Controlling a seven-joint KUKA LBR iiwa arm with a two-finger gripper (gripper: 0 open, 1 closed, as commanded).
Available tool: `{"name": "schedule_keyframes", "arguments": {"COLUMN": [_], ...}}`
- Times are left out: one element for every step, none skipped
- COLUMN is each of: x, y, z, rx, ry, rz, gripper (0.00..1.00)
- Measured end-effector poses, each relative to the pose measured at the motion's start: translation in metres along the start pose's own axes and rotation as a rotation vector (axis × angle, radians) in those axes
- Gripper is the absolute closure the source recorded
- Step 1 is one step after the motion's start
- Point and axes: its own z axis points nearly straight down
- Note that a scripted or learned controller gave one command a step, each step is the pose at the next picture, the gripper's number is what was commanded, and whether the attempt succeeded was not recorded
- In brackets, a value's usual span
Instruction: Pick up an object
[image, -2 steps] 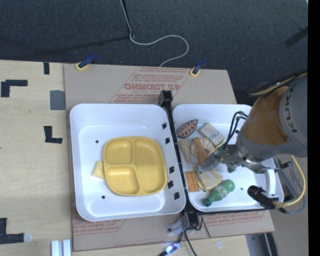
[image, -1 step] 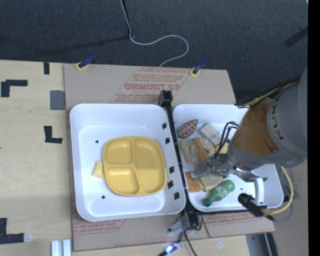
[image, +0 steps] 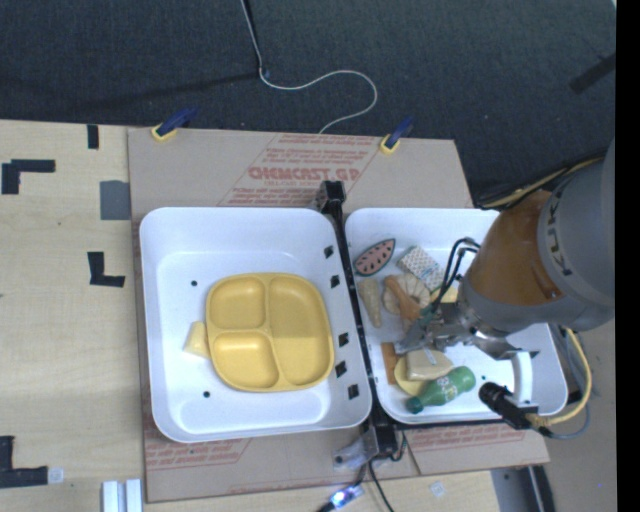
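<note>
The right bin (image: 520, 228) holds a heap of small toys. Among them are a watermelon slice (image: 375, 256), a checked pale block (image: 421, 266), a tan bread-like piece (image: 373, 298), a brown stick (image: 402, 295), a round yellow piece (image: 407, 377) and a green bottle (image: 441, 390) lying on its side. My gripper (image: 428, 328) reaches down into the middle of this heap, just above the yellow piece and the bottle. The arm's orange band (image: 510, 262) rises behind it. The wrist hides whatever lies under the gripper.
The left bin (image: 165, 240) bears a yellow divided plate (image: 270, 332), with a pale yellow wedge (image: 196, 340) poking out from under the plate's left side. A black divider (image: 345, 300) separates the bins. Cables (image: 520, 405) trail at the right bin's front right.
</note>
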Motion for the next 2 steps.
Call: {"name": "schedule_keyframes", "arguments": {"x": [0.009,0.006], "y": [0.003,-0.003], "z": [-0.046,-0.092], "rx": [-0.005,-0.006], "ry": [-0.004,-0.005], "rz": [0.000,0.001], "gripper": [1.00,1.00]}}
